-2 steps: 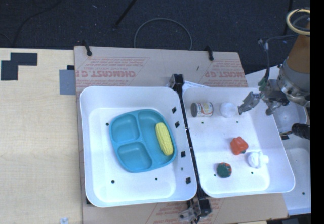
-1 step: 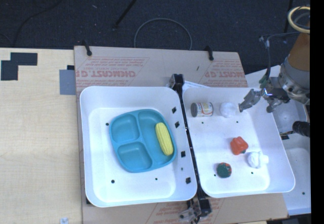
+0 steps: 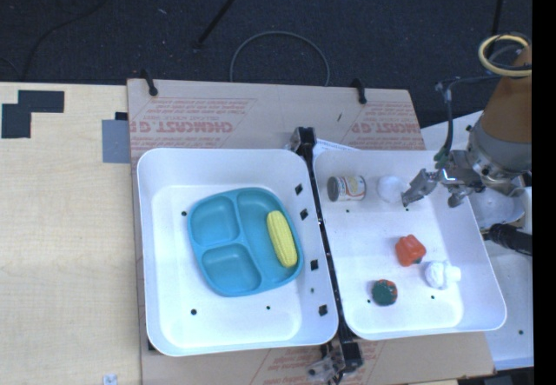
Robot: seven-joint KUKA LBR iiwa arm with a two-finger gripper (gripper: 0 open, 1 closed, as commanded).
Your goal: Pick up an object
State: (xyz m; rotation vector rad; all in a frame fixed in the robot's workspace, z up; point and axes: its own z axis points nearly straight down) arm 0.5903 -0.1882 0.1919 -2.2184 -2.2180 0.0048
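I see fingers (image 3: 432, 186) spread open, holding nothing, over right bin (image 3: 486, 288) far edge. White ball (image 3: 390, 188) just beside them, small can (image 3: 347, 188) further left. Orange piece (image 3: 410, 249), white piece (image 3: 440, 274), green-red ball (image 3: 385, 292) nearer front. Left bin (image 3: 165, 201): blue tray (image 3: 228, 253) carrying corn cob (image 3: 281, 237).

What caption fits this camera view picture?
Gripper hovers by a small can in the right bin; corn lies on a blue tray.

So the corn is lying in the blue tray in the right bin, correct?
Not quite. The camera view shows the corn lying in the blue tray, but that tray sits in the left bin, not the right one.
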